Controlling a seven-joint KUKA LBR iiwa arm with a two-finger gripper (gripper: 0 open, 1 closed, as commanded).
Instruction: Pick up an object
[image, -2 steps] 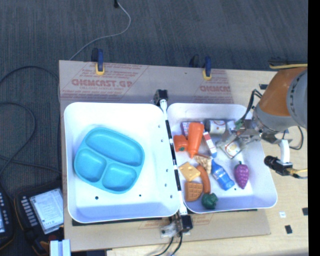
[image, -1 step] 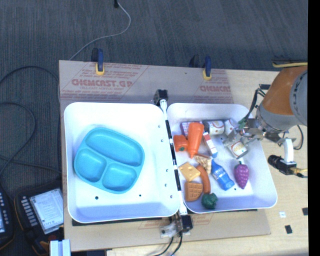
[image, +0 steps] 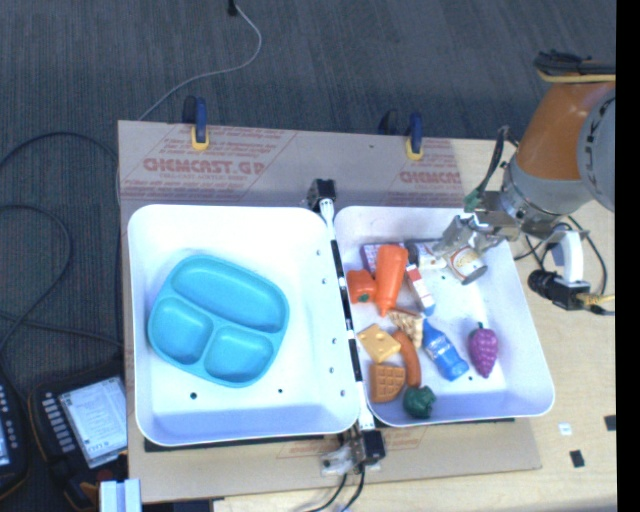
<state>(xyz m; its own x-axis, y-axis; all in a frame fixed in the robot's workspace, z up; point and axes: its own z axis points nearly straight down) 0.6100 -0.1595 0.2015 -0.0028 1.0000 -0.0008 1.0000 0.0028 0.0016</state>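
Orange carrot (image: 390, 274) lies left of the pincer (image: 462, 238), apart

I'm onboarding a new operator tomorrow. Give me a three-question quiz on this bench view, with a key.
1. True or false: the blue divided plate lies in the same bin as the toy food.
2. Which item lies nearest the right bin's front edge? A) purple grapes B) green broccoli C) orange carrot
3. Fill in: the gripper hovers over the ____ bin's far end.

Key: 1 false; 2 B; 3 right.
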